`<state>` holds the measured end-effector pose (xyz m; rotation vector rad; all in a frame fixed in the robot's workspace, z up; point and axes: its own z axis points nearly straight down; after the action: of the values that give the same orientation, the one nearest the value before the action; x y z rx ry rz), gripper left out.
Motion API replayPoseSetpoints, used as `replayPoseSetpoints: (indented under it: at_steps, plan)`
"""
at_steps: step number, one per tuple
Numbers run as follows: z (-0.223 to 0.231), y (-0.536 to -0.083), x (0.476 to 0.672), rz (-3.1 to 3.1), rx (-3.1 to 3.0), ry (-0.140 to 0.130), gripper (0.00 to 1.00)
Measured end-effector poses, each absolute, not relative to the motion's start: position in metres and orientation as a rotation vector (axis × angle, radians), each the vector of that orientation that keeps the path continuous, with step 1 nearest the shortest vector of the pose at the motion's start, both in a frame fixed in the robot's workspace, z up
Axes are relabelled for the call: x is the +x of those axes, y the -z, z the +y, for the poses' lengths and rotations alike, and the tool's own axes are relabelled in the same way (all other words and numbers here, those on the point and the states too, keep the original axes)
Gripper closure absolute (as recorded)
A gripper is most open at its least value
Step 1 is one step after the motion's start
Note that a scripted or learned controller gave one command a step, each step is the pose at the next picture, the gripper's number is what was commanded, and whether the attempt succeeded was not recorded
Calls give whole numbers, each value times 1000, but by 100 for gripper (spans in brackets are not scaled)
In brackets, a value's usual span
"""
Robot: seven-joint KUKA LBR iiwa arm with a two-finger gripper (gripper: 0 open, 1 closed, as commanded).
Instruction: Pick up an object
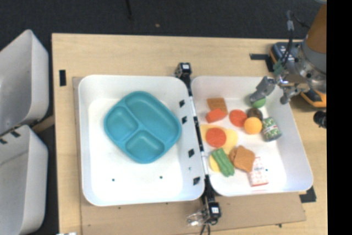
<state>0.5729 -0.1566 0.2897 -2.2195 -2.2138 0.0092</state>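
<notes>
Wooden bench (pixel 66 135) carries 2 white bins. Left bin (pixel 88 173): blue tray (pixel 142 126). Right bin (pixel 291 173): toy food cluster. Gripper (pixel 274 88) hovers at top right, fingers spread, nothing between them, above green item (pixel 257 100). Risk: orange ball (pixel 253 126), dark piece, green can (pixel 270 129) touching; descent could nudge neighbours, fingertip slipping off round surfaces.

My bench (pixel 66 58) looks like pale, matt wood. Both bins (pixel 93 184) are smooth white plastic with a faint sheen. The blue tray (pixel 142 126) is matt plastic, and the toy food (pixel 226 132) looks like smooth, coloured plastic.
</notes>
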Motion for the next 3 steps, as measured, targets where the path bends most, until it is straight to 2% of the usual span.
replayPoseSetpoints:
  at_steps: [1,3]
  plan:
    - [-156,-295,574,-2221,-2224,1,0]
    - [-160,-196,558,-2219,-2221,-5,0]
